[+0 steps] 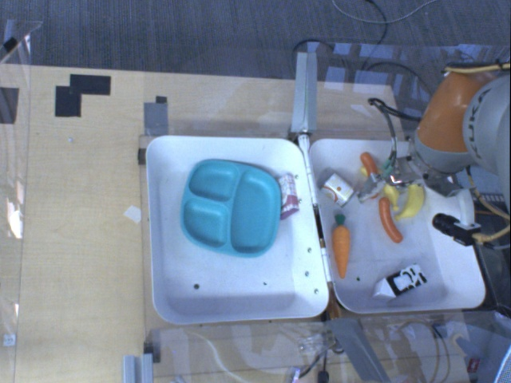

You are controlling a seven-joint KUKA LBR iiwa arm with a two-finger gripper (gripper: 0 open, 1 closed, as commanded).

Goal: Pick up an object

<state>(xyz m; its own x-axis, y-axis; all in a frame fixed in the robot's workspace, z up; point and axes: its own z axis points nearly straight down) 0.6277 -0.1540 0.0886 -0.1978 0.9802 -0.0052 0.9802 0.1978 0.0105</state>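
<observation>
My gripper (374, 188) is low in the right bin (447, 294), near its back middle. It hangs among several small objects. A yellow banana (413, 201) lies just right of it. An orange-red sausage (390, 219) lies just below it, and a second orange piece (368, 163) sits behind it. A small white cup (338, 188) lies on its side to the left. A carrot (342, 248) with a green top points toward the front. A black-and-white carton (406, 281) rests near the front of the bin. I see nothing held in the gripper.
The left bin (231, 302) holds a blue divided plate (232, 207) and a small wrapped packet (288, 195) against its right wall. A metal divider (317, 214) separates the bins. The arm's orange band (447, 114) and cables overhang the right bin's back right corner.
</observation>
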